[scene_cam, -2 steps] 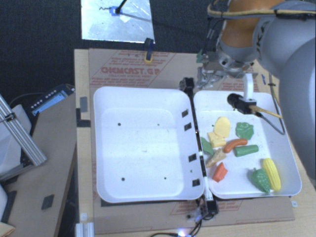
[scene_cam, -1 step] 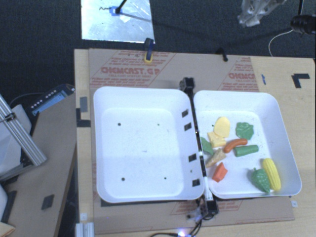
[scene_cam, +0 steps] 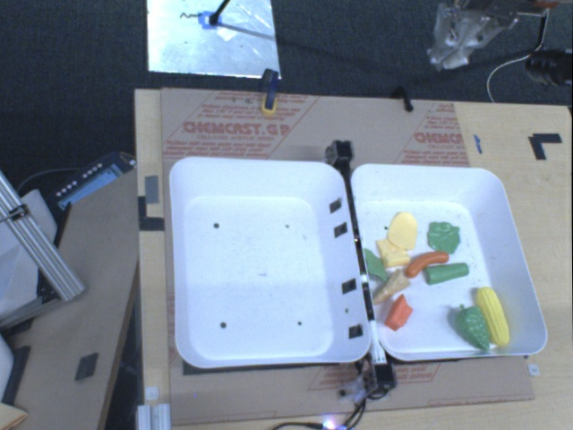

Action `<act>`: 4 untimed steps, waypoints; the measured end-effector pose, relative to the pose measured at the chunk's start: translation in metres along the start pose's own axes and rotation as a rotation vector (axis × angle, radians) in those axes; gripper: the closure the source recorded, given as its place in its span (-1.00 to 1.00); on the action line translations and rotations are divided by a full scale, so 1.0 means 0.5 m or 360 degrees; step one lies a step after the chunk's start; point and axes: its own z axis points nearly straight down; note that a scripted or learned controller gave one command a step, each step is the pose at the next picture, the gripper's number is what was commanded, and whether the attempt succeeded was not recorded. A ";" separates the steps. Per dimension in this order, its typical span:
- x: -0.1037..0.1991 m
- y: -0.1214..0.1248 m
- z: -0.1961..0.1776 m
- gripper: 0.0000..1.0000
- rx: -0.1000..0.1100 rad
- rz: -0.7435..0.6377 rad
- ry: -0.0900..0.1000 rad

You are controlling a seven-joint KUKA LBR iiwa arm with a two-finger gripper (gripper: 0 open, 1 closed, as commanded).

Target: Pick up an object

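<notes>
Gripper (scene_cam: 450, 43) sits high at top right, off the bins; can't tell its open/shut state from here. Toys are all in the right bin (scene_cam: 510, 213): corn (scene_cam: 493, 315) near the front right corner, touching a green pepper (scene_cam: 471, 327), w/ a sausage (scene_cam: 426, 262), cucumber (scene_cam: 446, 273) and carrot (scene_cam: 398, 313) toward the middle. They look like light, stiff, smooth plastic, prob. slippery; I'd go for the corn, pinched across its narrow mid-section.

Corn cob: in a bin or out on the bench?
In. The corn cob lies flat inside the right bin, near its front right corner, beside a green pepper.
</notes>
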 end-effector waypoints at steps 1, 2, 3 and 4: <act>0.013 -0.266 -0.001 1.00 0.0001 -0.0002 0.0004; -0.003 -0.129 0.003 1.00 -0.0002 0.0009 -0.0003; -0.024 0.000 0.003 1.00 -0.0003 0.0009 -0.0003; 0.006 -0.059 0.001 1.00 0.0000 0.0003 0.0000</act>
